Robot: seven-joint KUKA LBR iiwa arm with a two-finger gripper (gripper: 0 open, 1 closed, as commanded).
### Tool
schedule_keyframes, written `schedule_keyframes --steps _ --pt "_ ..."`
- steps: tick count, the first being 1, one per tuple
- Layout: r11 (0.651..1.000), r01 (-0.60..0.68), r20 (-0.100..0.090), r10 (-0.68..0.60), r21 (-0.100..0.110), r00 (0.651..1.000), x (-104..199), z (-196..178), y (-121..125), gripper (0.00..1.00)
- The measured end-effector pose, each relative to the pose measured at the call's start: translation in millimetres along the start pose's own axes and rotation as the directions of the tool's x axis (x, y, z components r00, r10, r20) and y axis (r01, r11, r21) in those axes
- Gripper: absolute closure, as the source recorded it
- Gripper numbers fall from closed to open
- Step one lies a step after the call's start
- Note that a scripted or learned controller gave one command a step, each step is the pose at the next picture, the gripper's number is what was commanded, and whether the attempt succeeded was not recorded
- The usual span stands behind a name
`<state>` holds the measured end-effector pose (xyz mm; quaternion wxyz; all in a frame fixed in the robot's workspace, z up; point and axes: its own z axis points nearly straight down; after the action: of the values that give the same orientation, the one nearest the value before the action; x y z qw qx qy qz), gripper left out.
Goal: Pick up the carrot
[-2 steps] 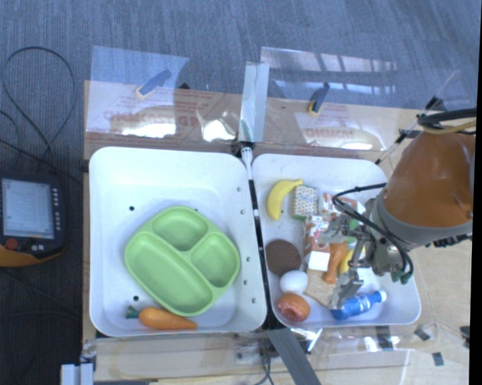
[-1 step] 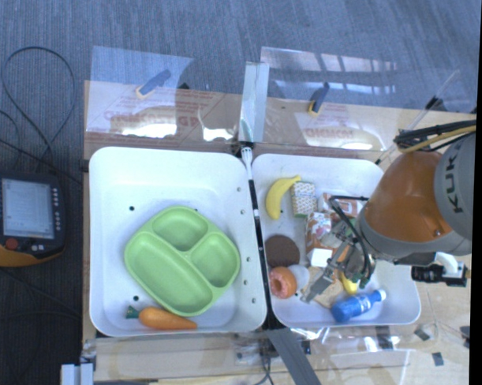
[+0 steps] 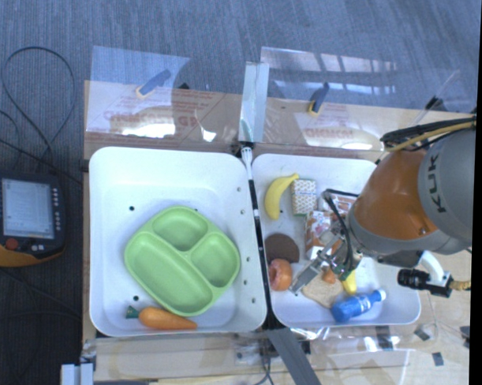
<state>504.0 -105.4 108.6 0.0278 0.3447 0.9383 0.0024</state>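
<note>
- Hovering in the right bin, end effector point(image 3: 309, 275): opening and contents cannot be told.
- Carrot point(image 3: 167, 320) lies well left, across the divider.
- Risk: snagging nearby clutter, e.g. the orange fruit point(image 3: 280, 274).

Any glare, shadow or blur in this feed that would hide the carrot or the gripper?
Camera view: glare sits on the clear panels behind the bins, away from the work area; the carrot is evenly lit and sharp against the left bin, beside the green plate; the gripper is soft and lost against clutter in the right bin, under the arm's bulk, so its fingers are hard to read.
</note>
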Motion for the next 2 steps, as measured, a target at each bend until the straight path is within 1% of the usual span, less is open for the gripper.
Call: schedule_keyframes --steps 1,2 --pt "1.000 -0.004 0.042 0.005 -0.013 0.999 -12 -16 3 1.00" --pt "0.960 -0.279 -0.042 0.280 0.038 0.959 33 -75 62 1.00"
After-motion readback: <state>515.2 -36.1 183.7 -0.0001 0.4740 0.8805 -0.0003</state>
